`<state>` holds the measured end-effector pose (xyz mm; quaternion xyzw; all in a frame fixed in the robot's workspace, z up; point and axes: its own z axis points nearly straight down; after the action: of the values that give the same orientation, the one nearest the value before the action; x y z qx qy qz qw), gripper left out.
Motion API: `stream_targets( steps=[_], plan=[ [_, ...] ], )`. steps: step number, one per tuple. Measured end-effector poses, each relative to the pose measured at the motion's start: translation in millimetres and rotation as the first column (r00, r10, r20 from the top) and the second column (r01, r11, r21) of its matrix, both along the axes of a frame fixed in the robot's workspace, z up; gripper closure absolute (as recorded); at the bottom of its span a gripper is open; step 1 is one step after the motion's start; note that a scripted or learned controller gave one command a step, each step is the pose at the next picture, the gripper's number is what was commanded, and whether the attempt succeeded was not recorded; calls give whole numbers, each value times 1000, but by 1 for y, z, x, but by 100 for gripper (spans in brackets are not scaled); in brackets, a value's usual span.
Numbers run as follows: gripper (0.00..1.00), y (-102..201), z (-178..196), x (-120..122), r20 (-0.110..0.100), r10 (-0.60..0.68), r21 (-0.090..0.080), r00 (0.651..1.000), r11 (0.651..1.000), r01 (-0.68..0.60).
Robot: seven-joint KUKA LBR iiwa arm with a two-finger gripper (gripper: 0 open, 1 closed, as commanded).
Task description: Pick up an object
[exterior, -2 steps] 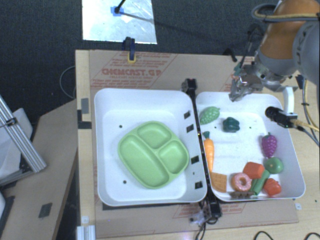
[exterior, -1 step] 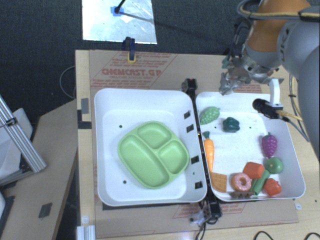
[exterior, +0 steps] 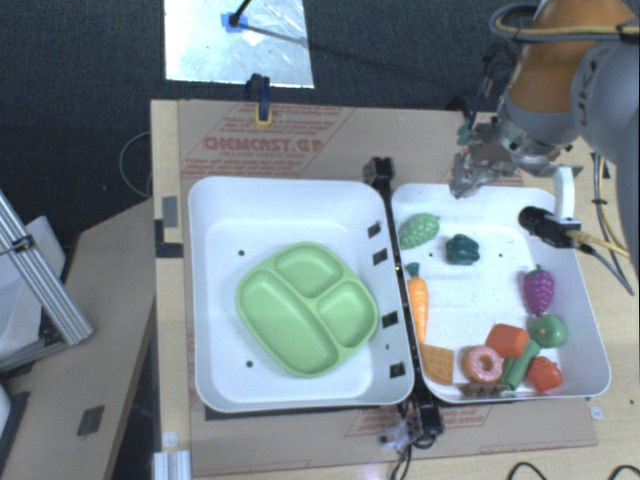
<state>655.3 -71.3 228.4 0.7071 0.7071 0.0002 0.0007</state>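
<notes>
A: Which step are we on?

B: By my reading, the approach. The hand hangs over the far rim of the right bin, with nothing visible between its fingers. How far they are spread, I cannot tell from this angle.

A: What is there to pick?

B: Everything loose sits in that right bin. Taking the hand as the landmark: the light green leafy toy lies nearest, just toward the camera and the divider. The dark green toy pepper sits just in front of the hand, a little deeper into the bin. The toy carrot runs along the divider further on. The purple grapes lie well off toward the bin's outer wall. The donut and the red and orange pieces crowd the near corner, farthest away.

A: And the left bin?

B: It carries a green divided plate, well away from the hand.

A: Next move?

B: I'd judge a short travel over the pepper or leafy toy, then a straight descent. Both stand apart from their neighbours, so they are easier than the crowded corner.
</notes>
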Motion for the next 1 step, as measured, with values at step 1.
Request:
stream_targets(
  steps=[1],
  plan=[
    [100,8,-6,15,2,5,0,1000,1000,-5]
  ],
)
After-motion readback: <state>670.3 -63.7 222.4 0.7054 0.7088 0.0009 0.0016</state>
